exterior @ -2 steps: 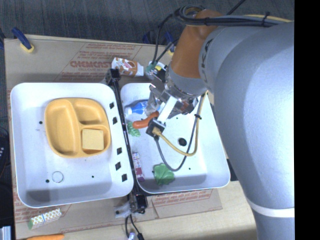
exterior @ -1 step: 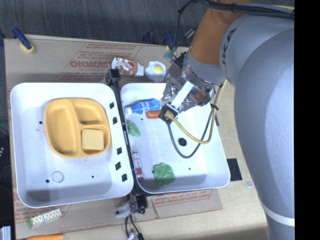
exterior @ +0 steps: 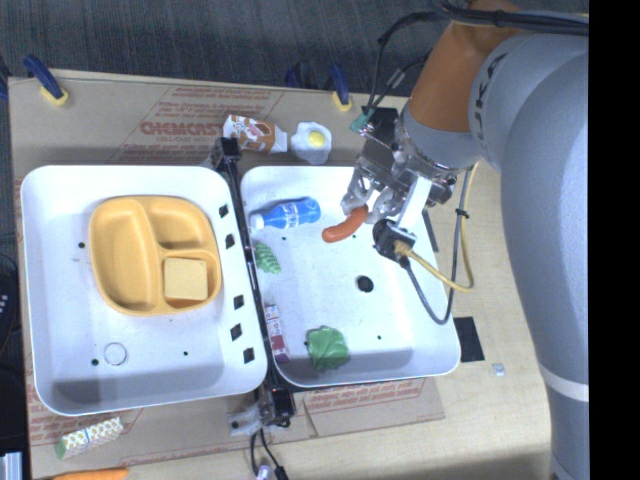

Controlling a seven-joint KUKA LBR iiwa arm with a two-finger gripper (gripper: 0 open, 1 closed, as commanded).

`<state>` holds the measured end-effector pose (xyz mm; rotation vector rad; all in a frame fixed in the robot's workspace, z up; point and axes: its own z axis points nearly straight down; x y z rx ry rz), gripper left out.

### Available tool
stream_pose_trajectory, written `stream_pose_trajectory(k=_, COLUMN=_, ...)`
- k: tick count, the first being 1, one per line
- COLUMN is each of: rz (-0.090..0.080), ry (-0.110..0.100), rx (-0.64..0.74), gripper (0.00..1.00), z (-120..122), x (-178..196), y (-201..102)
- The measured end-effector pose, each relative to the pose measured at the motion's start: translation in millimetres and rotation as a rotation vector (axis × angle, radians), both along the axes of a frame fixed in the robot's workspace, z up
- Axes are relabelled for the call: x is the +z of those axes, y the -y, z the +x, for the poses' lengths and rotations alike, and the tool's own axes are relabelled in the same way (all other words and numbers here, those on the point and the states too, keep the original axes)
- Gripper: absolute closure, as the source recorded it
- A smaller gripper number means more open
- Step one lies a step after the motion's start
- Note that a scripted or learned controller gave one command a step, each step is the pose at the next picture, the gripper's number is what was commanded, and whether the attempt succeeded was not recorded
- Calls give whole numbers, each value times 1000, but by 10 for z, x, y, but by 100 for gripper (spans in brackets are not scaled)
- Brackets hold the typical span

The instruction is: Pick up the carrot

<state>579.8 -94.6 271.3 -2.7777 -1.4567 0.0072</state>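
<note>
Carrot (exterior: 345, 230) sits upper centre of frame, in the right bin (exterior: 425, 353), its right end up between the fingers of the gripper (exterior: 365, 208), which look clamped on it; left end sticks out free.

Risk, imo: grip is near one end, so carrot could pivot or slip out w/ any jolt and drop back near the blue bottle (exterior: 285, 214). The cable (exterior: 440, 278) looping below the wrist might snag.

Arm (exterior: 500, 78) reaches in from upper right, orange band up top, wrist tilted down-left over the bin's upper part.

Left bin (exterior: 60, 388) holds a yellow tray (exterior: 155, 253).
</note>
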Motion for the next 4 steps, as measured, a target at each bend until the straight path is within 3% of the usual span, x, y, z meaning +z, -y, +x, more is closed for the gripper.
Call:
stream_pose_trajectory(k=1, rz=-2, ry=-2, rx=-332, gripper=100, z=-617, x=-806, y=-349)
stream_pose_trajectory(k=2, rz=-3, ry=3, rx=-396, gripper=100, z=-1034, x=557, y=130)
stream_pose_trajectory(k=3, rz=-2, ry=5, rx=-90, gripper=100, z=-767, x=461, y=622)
stream_pose_trajectory(k=4, rz=-1, ry=2, rx=-82, gripper=100, z=-1037, x=123, y=675)
